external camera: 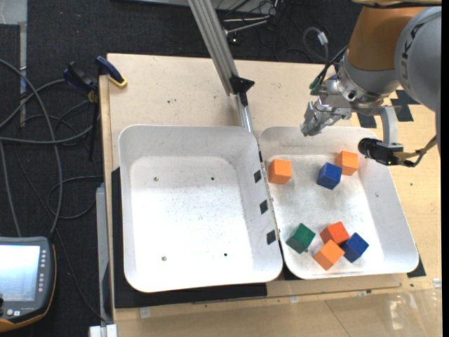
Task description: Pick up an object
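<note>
While the gripper (313, 125) hangs above the right bin's (393, 209) far edge, whether it is open I cannot tell; nothing looks picked yet, and blocks, the nearest orange (280, 170), lie below

Arm (410, 37): rounded grey casing with part of a dark letter mark, and a broad glossy orange band (375, 34) above the wrist. Wrist: grey metal parts with thin cables. Gripper (312, 126): small, grey metal. Black cylindrical fitting (375, 149) alongside.
</note>
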Tool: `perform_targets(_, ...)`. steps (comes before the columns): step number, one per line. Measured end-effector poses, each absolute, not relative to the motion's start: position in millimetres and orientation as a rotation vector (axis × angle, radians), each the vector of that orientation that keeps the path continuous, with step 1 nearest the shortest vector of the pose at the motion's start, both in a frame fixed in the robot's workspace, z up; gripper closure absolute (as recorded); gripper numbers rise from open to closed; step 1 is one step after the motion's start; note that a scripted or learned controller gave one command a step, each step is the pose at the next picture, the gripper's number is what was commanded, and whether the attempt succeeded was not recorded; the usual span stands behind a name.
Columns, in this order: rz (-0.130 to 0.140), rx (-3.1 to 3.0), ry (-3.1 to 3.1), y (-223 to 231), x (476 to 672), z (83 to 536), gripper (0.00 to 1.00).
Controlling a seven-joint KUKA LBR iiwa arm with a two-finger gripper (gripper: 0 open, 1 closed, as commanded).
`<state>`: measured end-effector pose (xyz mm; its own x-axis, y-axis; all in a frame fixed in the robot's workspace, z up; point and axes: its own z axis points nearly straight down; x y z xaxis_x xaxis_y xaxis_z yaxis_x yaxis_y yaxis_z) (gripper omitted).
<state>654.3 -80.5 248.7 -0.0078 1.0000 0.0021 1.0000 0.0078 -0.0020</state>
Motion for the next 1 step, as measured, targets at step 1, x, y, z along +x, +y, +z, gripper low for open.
perform_targets(1,-0.003,-2.212,-2.231,-28.5,660.1,253.8,1.00)
